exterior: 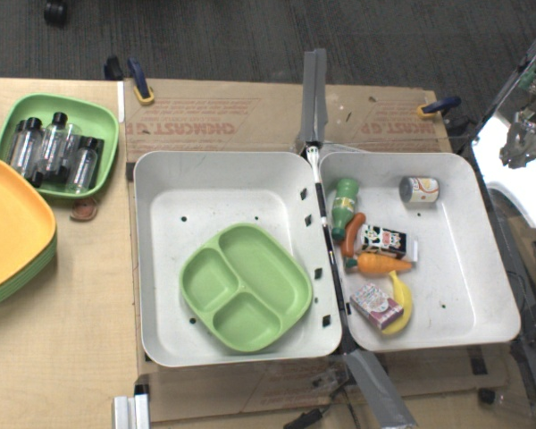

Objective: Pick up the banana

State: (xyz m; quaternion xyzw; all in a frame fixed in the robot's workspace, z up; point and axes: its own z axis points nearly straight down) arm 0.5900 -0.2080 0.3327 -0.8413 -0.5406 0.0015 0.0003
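Banana (400,304) lies low in the right bin (464,324), wedged against a pink carton (376,306); claw (522,141) sits at the frame's right edge, its opening impossible to tell.

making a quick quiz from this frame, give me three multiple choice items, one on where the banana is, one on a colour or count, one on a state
1. Where does the banana lie?
A. in the right bin, near its front edge
B. on the green divided tray
C. on the bench outside the bins

2. How many compartments does the green divided tray have?
A. two
B. three
C. five

3. How does the small can lie in the right bin?
A. upright on its base
B. tipped on its side
C. stacked on the carrot

Key: 1 A, the banana curves beside the small pink box at the near end of the right bin. 2 B, one long section and two smaller ones show. 3 B, its round end faces sideways, apart from the carrot.
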